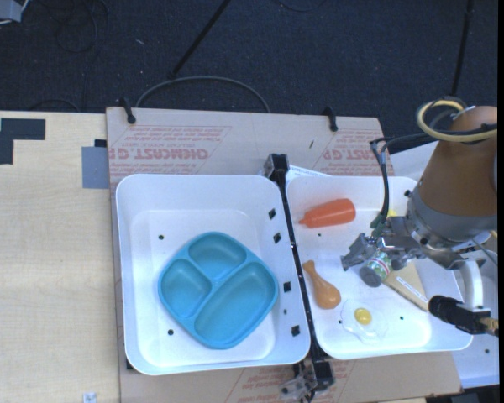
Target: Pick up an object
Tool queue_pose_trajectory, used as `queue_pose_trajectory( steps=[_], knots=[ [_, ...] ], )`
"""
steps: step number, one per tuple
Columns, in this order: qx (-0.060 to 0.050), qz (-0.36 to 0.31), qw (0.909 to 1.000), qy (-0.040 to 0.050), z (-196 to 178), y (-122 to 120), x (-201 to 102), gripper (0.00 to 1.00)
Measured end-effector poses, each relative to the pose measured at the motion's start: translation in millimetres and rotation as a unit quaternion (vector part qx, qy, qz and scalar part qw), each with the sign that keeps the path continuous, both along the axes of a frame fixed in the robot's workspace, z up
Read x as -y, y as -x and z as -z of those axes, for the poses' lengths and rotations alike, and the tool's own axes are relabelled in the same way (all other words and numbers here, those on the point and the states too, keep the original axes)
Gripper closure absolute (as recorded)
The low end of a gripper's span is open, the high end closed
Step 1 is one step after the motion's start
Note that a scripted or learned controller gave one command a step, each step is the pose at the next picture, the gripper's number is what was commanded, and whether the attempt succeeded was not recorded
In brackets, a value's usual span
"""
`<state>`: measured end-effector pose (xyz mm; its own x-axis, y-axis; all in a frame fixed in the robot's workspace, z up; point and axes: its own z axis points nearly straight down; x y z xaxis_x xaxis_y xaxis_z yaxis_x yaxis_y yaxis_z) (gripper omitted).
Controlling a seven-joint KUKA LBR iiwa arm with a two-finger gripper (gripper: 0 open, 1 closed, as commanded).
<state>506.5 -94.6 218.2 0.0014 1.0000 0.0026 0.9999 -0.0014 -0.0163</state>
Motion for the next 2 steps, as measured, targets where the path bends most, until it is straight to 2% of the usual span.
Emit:
queue_pose_trajectory(
  steps=[1, 2],
  knots=[
    [0.006, -0.001, 1.0000, 0.0006, -6.1, -2.5, 0.3, 0.00],
    [0.004, -0.001, 1.0000, 0.0002, 54.1, 5.7, -3.0, 0.00]
  ],
)
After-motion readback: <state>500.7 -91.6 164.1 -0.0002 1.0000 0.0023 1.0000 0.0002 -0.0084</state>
